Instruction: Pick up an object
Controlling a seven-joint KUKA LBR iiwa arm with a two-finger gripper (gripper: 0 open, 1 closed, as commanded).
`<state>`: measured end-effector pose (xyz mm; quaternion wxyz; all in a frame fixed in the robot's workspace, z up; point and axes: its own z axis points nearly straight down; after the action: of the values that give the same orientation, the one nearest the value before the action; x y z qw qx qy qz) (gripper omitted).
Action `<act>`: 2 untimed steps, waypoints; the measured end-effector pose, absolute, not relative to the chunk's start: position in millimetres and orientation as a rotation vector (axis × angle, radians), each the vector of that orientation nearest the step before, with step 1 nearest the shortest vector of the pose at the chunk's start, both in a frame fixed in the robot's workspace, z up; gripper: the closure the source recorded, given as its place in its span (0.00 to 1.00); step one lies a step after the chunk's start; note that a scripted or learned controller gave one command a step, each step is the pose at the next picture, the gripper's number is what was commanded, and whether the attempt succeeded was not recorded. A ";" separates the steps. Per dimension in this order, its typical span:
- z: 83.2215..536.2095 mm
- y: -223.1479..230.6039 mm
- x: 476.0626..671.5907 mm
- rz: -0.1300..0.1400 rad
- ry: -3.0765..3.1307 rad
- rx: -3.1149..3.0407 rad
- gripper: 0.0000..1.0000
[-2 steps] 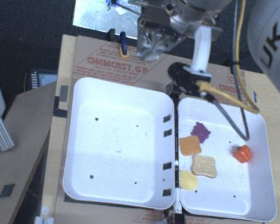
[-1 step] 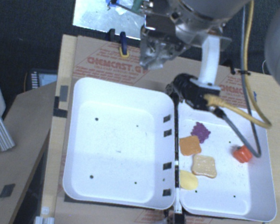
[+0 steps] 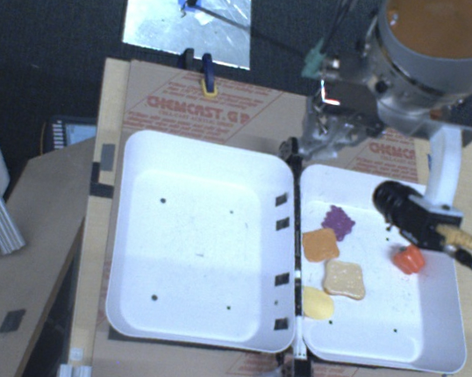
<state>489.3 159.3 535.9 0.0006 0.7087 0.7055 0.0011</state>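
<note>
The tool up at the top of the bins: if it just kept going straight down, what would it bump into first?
Probably the top rim of the right bin near the divider, though depth is unclear. The tool hangs over that edge, away from the purple piece and the toast-shaped piece.

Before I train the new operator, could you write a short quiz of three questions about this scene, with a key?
1. True or false: the purple piece lies in the left bin.
2. Which item lies nearest the front rim of the right bin?
A. red piece
B. yellow disc
C. orange piece
3. Fill in: the tan toast lies between the orange piece and the ____ disc.

Key
1. False; it lies in the right bin.
2. B
3. yellow
</note>
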 end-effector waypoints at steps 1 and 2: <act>517.4 214.6 515.1 0.003 2.229 2.213 1.00; 536.0 235.4 485.1 0.006 2.229 2.214 1.00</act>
<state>485.1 235.4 536.0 -0.0002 0.7047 0.7095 0.0018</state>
